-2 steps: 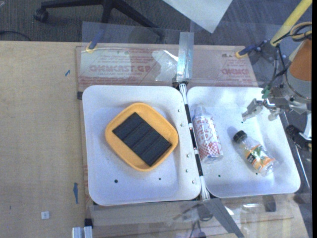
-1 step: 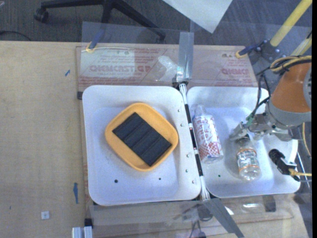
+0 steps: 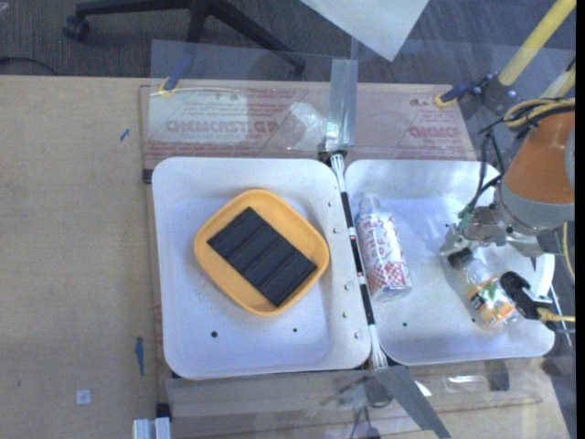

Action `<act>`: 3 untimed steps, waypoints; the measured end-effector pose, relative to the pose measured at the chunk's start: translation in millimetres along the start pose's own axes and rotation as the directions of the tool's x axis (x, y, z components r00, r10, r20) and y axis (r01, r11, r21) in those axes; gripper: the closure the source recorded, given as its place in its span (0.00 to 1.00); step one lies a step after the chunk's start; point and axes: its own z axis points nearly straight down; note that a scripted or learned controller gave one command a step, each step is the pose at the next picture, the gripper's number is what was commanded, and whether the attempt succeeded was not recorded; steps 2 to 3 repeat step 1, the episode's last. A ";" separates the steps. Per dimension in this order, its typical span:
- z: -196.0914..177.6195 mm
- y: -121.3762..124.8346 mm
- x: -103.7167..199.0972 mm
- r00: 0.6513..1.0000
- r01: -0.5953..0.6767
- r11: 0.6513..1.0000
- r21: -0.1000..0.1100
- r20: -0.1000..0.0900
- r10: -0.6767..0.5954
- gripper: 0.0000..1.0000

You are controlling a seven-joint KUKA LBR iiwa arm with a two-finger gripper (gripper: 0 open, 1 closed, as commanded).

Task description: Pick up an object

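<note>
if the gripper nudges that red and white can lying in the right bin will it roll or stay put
The can lies on its side on the right bin's smooth floor, so a sideways nudge would probably roll it. It looks slightly dented, which might make the roll uneven. Its rounded, glossy wall could slip between fingers.

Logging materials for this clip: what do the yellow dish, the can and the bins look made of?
Yellow dish: likely matte plastic, with a dark ribbed insert that may be rubber or plastic. Can: looks like printed metal, with a red-and-white pattern; a wrapped cardboard tube is possible. Bins: smooth white plastic, faintly glossy.
</note>
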 end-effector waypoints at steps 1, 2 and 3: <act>-129.4 8.1 50.7 0.968 0.252 0.968 0.009 -0.003 -0.252 1.00; -129.4 8.1 50.7 0.968 0.252 0.968 0.009 -0.003 -0.252 1.00; -129.4 8.1 50.7 0.968 0.252 0.968 0.009 -0.003 -0.252 1.00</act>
